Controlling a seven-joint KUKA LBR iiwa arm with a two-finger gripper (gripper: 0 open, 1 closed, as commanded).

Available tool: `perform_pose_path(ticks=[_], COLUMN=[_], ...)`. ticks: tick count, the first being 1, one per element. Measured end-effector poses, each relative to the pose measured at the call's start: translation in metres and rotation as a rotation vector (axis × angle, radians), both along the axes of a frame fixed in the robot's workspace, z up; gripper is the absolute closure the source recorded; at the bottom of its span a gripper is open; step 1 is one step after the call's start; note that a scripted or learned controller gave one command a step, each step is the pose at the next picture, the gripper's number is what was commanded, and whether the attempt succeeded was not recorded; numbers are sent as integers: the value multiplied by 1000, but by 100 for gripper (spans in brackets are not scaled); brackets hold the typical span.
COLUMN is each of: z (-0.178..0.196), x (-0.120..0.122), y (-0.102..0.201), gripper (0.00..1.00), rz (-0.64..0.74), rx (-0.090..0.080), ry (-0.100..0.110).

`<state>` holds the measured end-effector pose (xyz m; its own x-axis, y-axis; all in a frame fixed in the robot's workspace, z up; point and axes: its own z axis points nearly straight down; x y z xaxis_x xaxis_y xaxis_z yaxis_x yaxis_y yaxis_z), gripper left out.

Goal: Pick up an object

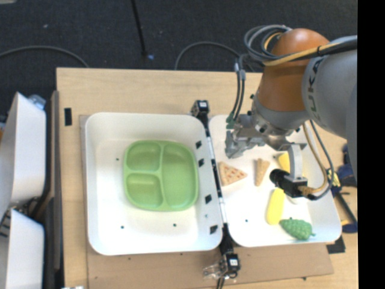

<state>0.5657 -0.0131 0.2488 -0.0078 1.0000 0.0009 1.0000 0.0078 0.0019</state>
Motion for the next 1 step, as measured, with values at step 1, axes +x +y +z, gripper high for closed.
perform_pose_path(ticks=[1], z=[-14], x=[-5], y=[52], gripper=[100], rz=[-1], rx=[0], ry=[2])
